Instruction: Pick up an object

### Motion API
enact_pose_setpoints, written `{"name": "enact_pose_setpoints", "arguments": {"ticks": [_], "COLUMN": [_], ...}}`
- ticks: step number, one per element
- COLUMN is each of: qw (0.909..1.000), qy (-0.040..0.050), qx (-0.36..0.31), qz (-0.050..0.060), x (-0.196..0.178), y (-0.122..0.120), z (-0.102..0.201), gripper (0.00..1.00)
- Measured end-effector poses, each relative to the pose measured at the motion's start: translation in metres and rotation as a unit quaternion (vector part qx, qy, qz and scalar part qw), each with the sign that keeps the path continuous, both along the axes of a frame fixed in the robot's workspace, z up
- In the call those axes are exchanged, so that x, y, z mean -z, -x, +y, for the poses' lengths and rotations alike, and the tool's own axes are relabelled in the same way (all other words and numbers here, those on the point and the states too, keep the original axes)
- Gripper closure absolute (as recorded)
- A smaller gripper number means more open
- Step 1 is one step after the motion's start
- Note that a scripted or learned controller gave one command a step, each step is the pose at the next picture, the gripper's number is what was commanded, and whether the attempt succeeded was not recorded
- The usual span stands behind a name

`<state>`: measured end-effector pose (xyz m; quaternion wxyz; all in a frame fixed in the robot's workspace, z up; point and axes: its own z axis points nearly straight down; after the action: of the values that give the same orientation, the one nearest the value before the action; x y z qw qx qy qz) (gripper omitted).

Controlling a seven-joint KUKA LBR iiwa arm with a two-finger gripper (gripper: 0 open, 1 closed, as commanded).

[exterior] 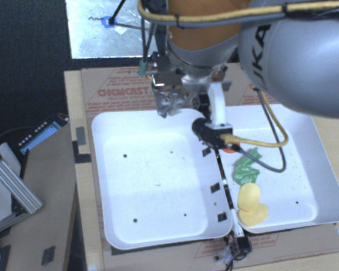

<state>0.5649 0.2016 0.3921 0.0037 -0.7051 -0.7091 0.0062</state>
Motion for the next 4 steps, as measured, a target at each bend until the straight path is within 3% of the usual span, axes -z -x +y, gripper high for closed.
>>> {"name": "enact_pose_setpoints", "arguments": {"ticks": [1, 2, 3, 4], "qw": [0.9999, 0.9999, 1.0, 1.0], "qy": [-0.005, -0.0009, -0.001, 0.0014], "qx": [0.0, 0.005, -0.003, 0.002], "qz": [-0.013, -0.009, -0.001, 0.002], "x": [-0.13, -0.127, -0.002, 0.159], "y": [0.049, -0.041, 0.011, 0.083], "z": [-0.01, -0.048, 0.038, 0.032], "gripper": [1.0, 1.0, 1.0, 1.0]}}
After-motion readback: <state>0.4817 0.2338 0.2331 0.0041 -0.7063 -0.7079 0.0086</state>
